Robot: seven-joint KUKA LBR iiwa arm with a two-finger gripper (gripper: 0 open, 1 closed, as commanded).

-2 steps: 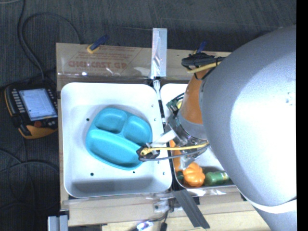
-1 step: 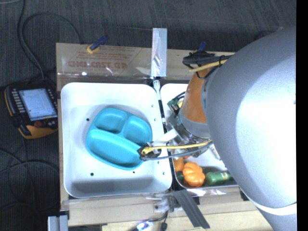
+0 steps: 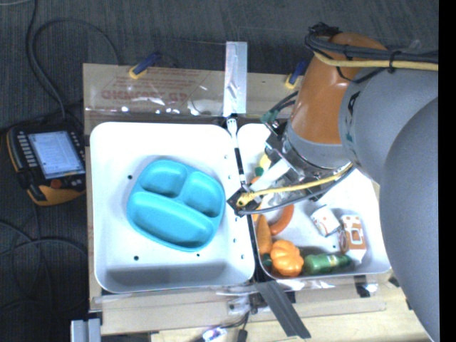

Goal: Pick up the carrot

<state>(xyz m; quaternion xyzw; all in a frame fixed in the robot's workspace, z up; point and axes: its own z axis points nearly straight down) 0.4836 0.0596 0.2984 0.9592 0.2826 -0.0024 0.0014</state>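
Your gripper (image 3: 246, 199) hangs low over the left edge of the right bin (image 3: 370, 191); can't tell if it's open or closed, too dark and cluttered w/ cables. The carrot (image 3: 263, 235) lies just below it toward the near side, against the bin's left wall, long axis running roughly front-to-back, beside the orange pumpkin (image 3: 285, 257). You'd prob. need a short move toward the near edge.
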